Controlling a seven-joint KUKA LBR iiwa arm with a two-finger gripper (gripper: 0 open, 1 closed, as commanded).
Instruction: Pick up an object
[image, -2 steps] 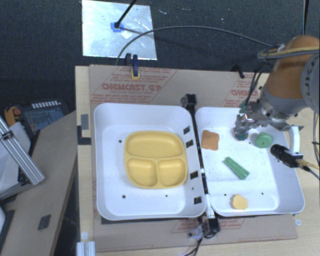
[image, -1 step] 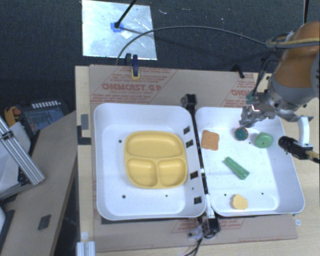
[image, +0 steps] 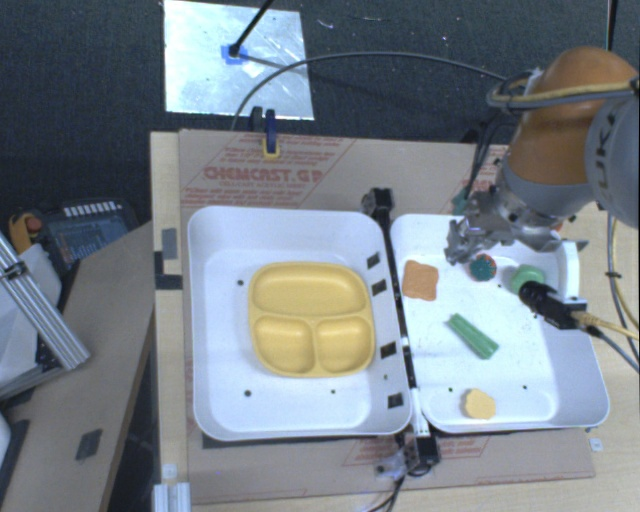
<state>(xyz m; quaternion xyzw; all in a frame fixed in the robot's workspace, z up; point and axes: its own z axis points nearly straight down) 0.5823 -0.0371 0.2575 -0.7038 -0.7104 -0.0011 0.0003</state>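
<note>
Two shallow white bins are seen side by side on the bench (image: 120, 300). In the left bin (image: 215, 330) one yellow tray (image: 310, 318) is laid near the middle; three compartments can be counted in it, one wide one at the far side and two smaller ones at the near side.

In the right bin (image: 570, 385) five loose objects are counted. One orange slab (image: 421, 281) lies near the divider between the bins. One green stick (image: 472, 336) is set at a slant near the bin's middle, well apart from the slab. One yellow piece (image: 479, 404) rests near the front wall. One small teal ball (image: 484, 267) is found at the far side, and one green round piece (image: 527, 277) lies just beside it, toward the right wall.

The arm is reached in from the right, and its gripper (image: 466, 243) is seen over the far part of the right bin, just beside the teal ball. Nothing can be made out between the jaws, and whether they are spread or closed cannot be told.

Behind the bins, one blue-and-yellow clamp (image: 269, 133) is fixed at the board's far edge.
</note>
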